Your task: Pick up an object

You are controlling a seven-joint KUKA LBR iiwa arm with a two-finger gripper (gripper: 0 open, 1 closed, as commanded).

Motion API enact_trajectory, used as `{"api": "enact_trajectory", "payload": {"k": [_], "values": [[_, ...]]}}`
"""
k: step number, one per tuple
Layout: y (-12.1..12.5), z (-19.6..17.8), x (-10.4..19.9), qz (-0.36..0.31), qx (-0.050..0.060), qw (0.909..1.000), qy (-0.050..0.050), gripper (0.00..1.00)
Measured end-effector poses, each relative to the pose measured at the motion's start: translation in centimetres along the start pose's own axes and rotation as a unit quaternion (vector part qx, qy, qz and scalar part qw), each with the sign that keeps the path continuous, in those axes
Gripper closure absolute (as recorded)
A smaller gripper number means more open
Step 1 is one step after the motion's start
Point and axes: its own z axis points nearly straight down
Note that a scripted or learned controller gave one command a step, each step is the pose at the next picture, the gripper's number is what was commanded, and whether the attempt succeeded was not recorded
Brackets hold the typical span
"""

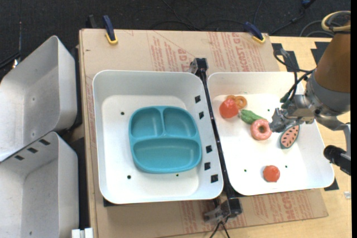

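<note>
Gripper (277,118) beside one pink doughnut (260,130)

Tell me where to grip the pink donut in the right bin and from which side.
Grip the pink donut across its outer rim, coming straight down. It lies flat, and the green piece sits close at its upper left, so probably set the fingers along the other diagonal. The gripper is right beside it.

Red printed lettering on the brown cardboard sheet (156,47) covering the counter, along far and near edges, upside down, not readable.
</note>
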Motion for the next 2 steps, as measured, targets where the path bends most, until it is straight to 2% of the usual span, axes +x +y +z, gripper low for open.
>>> {"api": "enact_trajectory", "payload": {"k": [2], "values": [[-0.1,0.2,10.5,0.0,0.001,1.0,0.0,1.0]]}}
